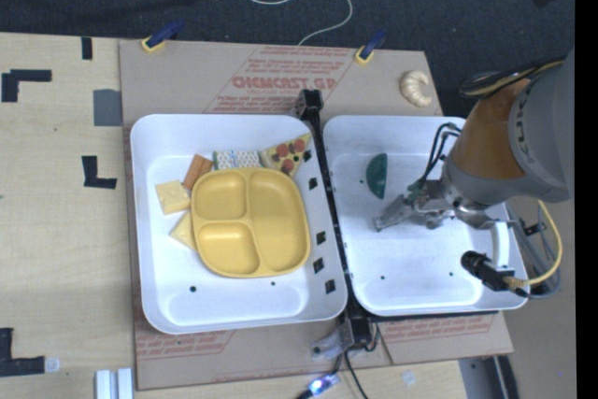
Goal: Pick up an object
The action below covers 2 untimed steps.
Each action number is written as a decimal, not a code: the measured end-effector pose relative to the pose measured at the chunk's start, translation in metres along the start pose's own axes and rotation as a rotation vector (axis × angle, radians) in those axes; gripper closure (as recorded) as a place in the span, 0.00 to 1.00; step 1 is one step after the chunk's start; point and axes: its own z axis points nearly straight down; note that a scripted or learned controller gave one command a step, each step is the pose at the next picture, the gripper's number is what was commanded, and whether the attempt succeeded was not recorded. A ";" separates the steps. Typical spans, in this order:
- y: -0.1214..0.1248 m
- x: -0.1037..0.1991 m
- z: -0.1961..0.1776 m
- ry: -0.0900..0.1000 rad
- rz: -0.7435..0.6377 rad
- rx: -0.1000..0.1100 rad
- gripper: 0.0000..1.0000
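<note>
A dark green rounded object (377, 175) lies in the right bin (411, 290), near its upper left corner. My gripper (389, 218) hangs low over the middle of this bin, just below and slightly right of the green object, and I see nothing in it. The grey arm with its orange band (495, 140) reaches in from the right. In the left bin (234, 304) a yellow divided plate (250, 221) lies over several small food-like pieces: a tan cracker (172, 197), a brown piece (196, 170) and a pizza-like slice (290, 152).
Both bins stand on a cardboard sheet (280, 79) held by two clips. A small beige object (418, 87) lies on the cardboard behind the right bin. A black divider (322, 201) runs between the bins. Cables (523, 280) hang off the arm at the right bin's lower right.
</note>
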 end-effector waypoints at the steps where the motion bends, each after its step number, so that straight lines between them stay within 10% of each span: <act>1: 0.001 0.000 -0.013 -0.001 0.000 -0.003 1.00; 2: 0.000 -0.004 -0.055 0.001 0.001 -0.003 1.00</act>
